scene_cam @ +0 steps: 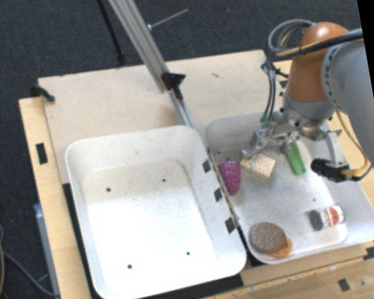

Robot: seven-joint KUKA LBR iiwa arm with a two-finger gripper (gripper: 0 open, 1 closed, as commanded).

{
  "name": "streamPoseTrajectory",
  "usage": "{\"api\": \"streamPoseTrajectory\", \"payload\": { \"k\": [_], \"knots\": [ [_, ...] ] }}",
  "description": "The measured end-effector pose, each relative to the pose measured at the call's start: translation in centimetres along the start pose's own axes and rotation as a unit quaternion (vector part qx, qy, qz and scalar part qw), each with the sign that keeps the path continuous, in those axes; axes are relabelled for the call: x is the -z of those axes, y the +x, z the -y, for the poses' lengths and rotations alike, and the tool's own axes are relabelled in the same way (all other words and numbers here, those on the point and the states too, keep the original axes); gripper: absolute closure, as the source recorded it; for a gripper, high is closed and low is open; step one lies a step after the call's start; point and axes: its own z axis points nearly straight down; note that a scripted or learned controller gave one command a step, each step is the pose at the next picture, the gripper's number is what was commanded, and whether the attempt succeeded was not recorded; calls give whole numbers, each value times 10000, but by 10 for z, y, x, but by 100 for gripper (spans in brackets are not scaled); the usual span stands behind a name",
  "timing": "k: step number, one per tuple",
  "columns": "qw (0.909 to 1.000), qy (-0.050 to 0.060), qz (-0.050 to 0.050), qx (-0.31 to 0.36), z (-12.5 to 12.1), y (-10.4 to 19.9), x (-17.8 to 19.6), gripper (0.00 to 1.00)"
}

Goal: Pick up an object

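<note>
Two bins | right bin (pixel 300 243): purple cup (pixel 230 175), waffle (pixel 259 166), green tube (pixel 294 158), cookie (pixel 268 237), can (pixel 326 217)

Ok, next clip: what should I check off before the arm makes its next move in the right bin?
1. Gripper over the right bin: ok.
2. Gripper near a target, the tan waffle block just below it: ok.
3. Something between the fingers: cannot tell.
4. Neighbours apart from the block, purple cup and green cylinder: ok, though close.
5. Brown cookie and small can out of the way at the near end: ok.
</note>
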Motion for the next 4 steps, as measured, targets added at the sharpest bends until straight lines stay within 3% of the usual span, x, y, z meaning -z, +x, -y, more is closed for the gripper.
{"api": "streamPoseTrajectory", "payload": {
  "k": [1, 4],
  "knots": [
    [10000, -27, 7, 2, -2, -1, 14, 100],
    [10000, -5, -4, 34, -15, 1, 152, 100]
  ]
}}
